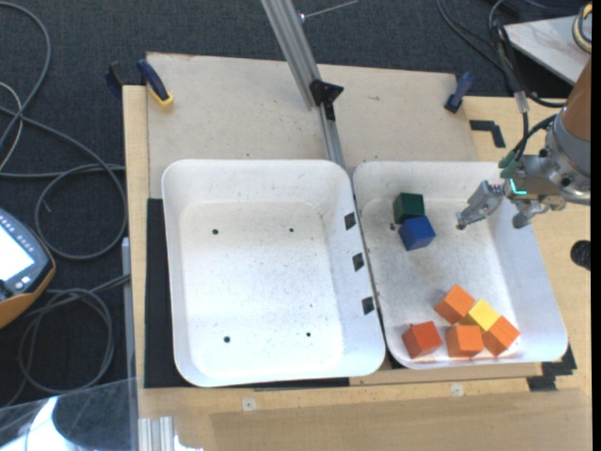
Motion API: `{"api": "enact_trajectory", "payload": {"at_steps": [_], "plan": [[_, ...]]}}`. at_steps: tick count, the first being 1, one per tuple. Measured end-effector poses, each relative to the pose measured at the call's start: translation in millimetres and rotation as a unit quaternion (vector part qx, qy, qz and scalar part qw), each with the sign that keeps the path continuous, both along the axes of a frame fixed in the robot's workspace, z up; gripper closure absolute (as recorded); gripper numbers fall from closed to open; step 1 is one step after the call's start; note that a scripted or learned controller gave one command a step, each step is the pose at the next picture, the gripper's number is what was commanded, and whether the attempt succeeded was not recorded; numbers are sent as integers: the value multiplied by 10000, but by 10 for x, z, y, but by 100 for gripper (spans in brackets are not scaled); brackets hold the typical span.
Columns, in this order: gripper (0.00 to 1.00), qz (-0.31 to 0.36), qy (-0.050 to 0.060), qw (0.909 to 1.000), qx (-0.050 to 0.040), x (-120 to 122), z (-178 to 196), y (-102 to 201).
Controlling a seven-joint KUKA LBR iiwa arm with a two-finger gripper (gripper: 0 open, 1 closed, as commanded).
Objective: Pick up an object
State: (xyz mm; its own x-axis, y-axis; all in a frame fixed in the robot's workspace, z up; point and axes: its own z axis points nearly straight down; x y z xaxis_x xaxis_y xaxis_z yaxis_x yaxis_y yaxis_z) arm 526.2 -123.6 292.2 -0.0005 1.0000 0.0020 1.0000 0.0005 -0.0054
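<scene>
Right bin (pixel 374 252), upper part: dark green cube (pixel 408 205) touching blue cube (pixel 416 232) just below it, blue one turned slightly. Near front right corner, a tight cluster: orange cube (pixel 456 303), yellow cube (pixel 484 315), orange cube (pixel 502 334), orange cube (pixel 464 340), all touching; red-orange cube (pixel 423 338) just left, slightly apart. All resting flat on bin floor.

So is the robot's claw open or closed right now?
Open: the gripper has its two fingers spread apart over the right bin, with nothing between them.
</scene>
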Motion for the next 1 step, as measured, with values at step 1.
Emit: {"api": "enact_trajectory", "payload": {"at_steps": [1], "plan": [[0,1,-26,10000,-4,7,21,0]]}}
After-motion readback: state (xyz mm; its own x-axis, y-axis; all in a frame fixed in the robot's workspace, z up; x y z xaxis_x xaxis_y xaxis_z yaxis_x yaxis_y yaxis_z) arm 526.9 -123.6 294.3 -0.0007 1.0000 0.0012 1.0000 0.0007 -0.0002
